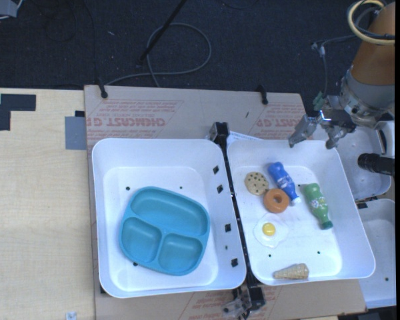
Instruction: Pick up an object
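A cone-shaped wafer (291, 271) is lying nearest in the right bin (350, 262), then a fried egg (270, 231), doughnut (277, 201), green bottle (317, 205), cookie (256, 183) and blue bottle (282, 181). Beyond, the gripper (317, 133) is hovering over the far rim, jaws apart, gripping nothing.

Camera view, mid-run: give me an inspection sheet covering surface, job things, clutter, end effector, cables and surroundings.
Surface: two white bins side by side, left bin and right bin, on a cardboard sheet.
Job things: in the right bin, cookie, blue bottle, donut, green bottle, fried egg, cone, all lying flat.
Clutter: blue divided plate in the left bin.
End effector: open, above the right bin's far edge, holding nothing.
Cables: black loops on the dark floor behind.
Surroundings: wooden table on the left.
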